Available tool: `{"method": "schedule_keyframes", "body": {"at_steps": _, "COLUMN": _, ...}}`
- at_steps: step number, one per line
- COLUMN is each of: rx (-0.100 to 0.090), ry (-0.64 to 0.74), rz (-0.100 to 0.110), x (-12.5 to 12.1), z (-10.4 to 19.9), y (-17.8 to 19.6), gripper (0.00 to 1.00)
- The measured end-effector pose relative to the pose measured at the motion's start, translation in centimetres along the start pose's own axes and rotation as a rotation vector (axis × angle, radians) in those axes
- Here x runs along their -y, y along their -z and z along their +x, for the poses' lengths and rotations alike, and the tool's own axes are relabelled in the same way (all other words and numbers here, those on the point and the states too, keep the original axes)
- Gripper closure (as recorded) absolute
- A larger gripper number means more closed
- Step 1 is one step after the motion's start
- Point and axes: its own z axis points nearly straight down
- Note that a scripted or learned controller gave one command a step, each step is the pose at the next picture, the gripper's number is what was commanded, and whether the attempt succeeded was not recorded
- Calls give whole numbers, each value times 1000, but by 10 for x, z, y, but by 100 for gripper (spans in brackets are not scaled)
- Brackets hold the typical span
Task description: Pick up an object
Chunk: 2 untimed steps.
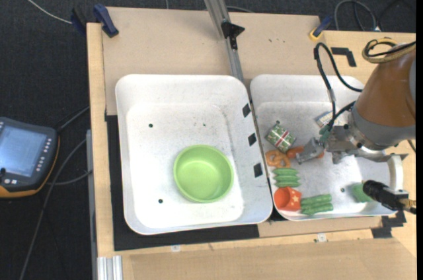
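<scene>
Camera view: my tool (316, 152) sits low in the right bin (297, 88), at three o'clock of the striped can (279, 137); I cannot tell its opening.

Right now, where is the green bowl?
The green bowl sits in the left bin, toward its front, with the divider edge to its right.

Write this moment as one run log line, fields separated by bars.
gripper: low in right bin, beside orange toy | grasp: not confirmed | left bin: green bowl
</scene>
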Motion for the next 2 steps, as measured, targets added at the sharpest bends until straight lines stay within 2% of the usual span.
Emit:
{"method": "schedule_keyframes", "body": {"at_steps": 1, "rx": 1, "ry": 0, "rz": -5, "x": -1, "z": 0, "y": 12, "gripper": 100}}
{"method": "schedule_keyframes", "body": {"at_steps": 2, "rx": 1, "ry": 1, "rz": -7, "x": 2, "z": 5, "y": 57, "gripper": 100}}
